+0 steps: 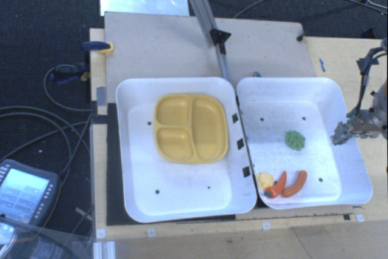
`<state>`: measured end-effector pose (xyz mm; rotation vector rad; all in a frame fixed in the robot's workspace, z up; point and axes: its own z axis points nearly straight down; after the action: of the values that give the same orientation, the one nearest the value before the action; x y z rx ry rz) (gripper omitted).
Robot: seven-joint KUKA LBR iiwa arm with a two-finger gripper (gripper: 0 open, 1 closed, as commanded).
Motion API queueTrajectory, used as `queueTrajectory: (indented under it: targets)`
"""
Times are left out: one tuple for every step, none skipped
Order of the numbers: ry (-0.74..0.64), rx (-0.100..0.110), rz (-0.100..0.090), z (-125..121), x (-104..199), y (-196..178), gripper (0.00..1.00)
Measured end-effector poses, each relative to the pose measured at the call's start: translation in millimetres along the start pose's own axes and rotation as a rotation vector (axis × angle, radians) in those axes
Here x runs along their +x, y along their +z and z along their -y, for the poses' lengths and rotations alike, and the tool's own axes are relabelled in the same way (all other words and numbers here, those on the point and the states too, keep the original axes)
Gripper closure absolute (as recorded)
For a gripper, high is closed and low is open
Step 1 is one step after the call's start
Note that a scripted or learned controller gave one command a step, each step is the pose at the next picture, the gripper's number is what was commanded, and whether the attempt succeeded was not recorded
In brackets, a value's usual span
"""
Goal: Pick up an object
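Green broccoli (294,140) well apart from gripper (339,135); jaw state unclear. Might roll off closing fingers, being small and rounded.

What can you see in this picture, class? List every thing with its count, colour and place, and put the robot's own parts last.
White bins: two, side by side on the bench.
Divided plate: one, yellow, three compartments, in the left bin.
Broccoli-like toy: one, green, middle of the right bin.
Sausage-like toys: two, orange-red, near the right bin's front edge.
Small yellow toy: one, beside the sausages, right bin's front left corner.
Clamp: one, blue and yellow, bench's left edge.
Handheld pendant: one, grey, on the floor at left.
Gripper: one, grey, over the right bin's right rim.
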<state>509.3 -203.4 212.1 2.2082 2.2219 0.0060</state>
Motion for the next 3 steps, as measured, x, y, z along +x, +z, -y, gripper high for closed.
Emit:
queueTrajectory:
  targets:
    - [0.000,0.003,-0.001,-2.2,-0.5,-34.7,1.00]
    - [-0.005,0.005,-0.005,-16.4,54.0,-42.9,1.00]
    - [-0.005,0.008,-0.005,-35.8,104.6,-30.0,1.00]
